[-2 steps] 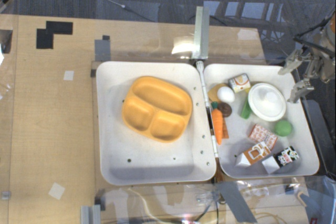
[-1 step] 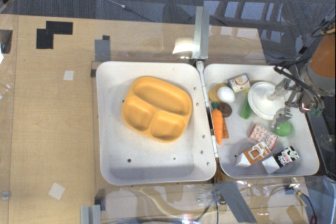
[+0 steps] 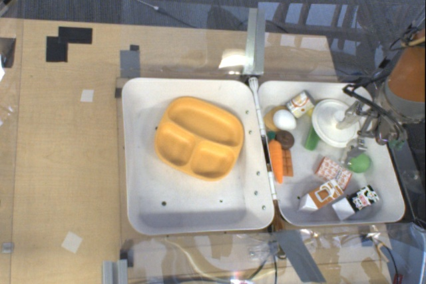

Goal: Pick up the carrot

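Observation:
The orange carrot [image 3: 276, 158] lies lengthwise along the left wall of the right bin [image 3: 393, 209], with its thin end toward the front. A brown-orange block [image 3: 287, 161] rests against its right side. My gripper [image 3: 359, 140] hangs over the right part of the same bin, well to the right of the carrot. It is between the white bowl [image 3: 331, 123] and a green ball [image 3: 360, 162]. Nothing can be seen held in it. The arm's orange band [image 3: 407, 73] is at the right edge.
The right bin also holds a white egg [image 3: 284, 120], a brown round piece [image 3: 285, 139], a green bottle [image 3: 311, 138], a small carton [image 3: 301, 104], a red-patterned pack [image 3: 333, 171], a brown carton [image 3: 321, 195] and a cow-print carton [image 3: 363, 197]. A yellow divided plate [image 3: 199, 138] lies in the left bin [image 3: 143, 209].

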